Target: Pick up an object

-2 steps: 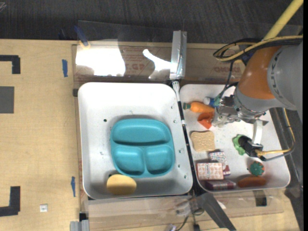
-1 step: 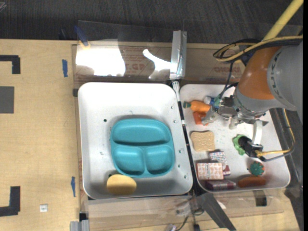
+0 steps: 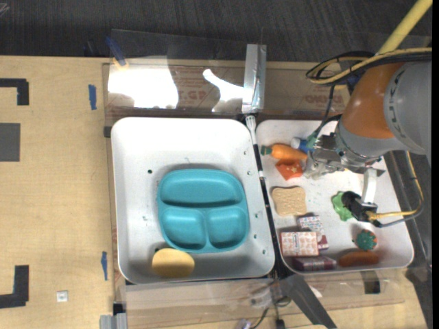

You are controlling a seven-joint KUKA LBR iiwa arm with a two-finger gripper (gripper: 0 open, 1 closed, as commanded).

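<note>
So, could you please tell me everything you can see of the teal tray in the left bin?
The tray is a teal, smooth plastic-looking dish with rounded corners and three compartments: one long one along the far side and two smaller ones nearer the camera. It lies flat and right way up near the middle of the left bin, slightly skewed. A yellow round piece lies at its near left corner, seemingly touching it.

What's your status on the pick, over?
Gripper low in right bin, beside orange toy. Nothing seen between its fingers. Bread slice, green toy close by.
</note>
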